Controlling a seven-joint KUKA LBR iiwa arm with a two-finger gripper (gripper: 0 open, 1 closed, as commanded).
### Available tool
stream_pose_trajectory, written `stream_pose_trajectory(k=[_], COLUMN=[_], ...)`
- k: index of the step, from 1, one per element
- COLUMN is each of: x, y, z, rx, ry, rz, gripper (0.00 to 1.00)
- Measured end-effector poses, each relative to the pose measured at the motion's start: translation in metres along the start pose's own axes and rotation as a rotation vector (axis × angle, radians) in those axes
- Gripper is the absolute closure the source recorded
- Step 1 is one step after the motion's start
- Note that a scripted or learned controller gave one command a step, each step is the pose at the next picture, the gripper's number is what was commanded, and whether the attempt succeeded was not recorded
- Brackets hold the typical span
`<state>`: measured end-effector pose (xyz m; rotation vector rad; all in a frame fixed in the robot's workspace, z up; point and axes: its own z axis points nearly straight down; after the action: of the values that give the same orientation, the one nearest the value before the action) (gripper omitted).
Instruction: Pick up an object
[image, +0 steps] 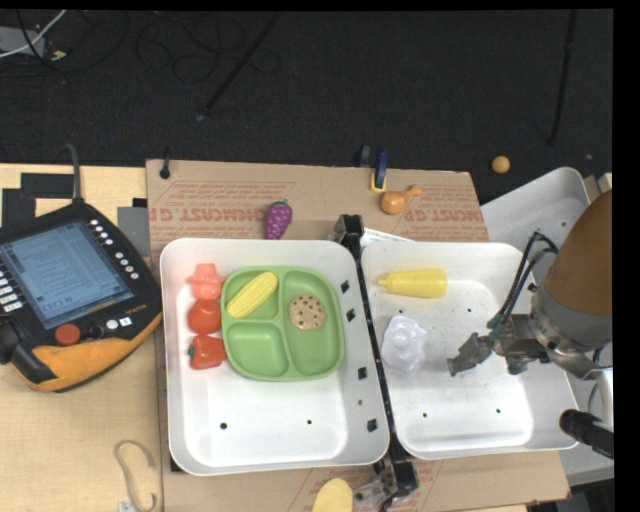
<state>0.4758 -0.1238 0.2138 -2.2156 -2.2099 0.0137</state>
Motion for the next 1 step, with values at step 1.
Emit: stream_pose_trajectory(k=[1], x=[-0.0004], y=[0.0026], z=[-0.0059], rx=[-0.013], ry=[-0.002], rz=[-0.002], gripper=[0.00])
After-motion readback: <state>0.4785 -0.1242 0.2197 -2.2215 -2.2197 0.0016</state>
